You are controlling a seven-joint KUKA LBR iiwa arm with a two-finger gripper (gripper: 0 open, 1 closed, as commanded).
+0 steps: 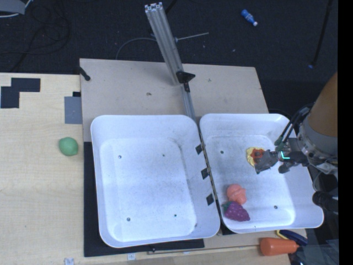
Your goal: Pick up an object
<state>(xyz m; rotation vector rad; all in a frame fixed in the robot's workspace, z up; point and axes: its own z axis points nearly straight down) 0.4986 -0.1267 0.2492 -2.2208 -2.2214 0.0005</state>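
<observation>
Lying nearest on the table [33, 203], an orange toy [277, 246] sits just outside the right bin [265, 221]. Inside that bin, a purple toy [237, 212] touches a pink one [236, 192]. Farther back, the end effector [262, 162] sits beside a yellow and red toy [253, 155]; I cannot tell its grip. A green ball [68, 146] lies far left.

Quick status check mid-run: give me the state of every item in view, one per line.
gripper: low over the right bin, beside the yellow-red toy
yellow-red toy: lying in the right bin
orange toy: resting in the right bin
purple grapes: resting beside the orange toy
green ball: on the bench, outside the bins
orange carrot: lying outside the bins
</observation>
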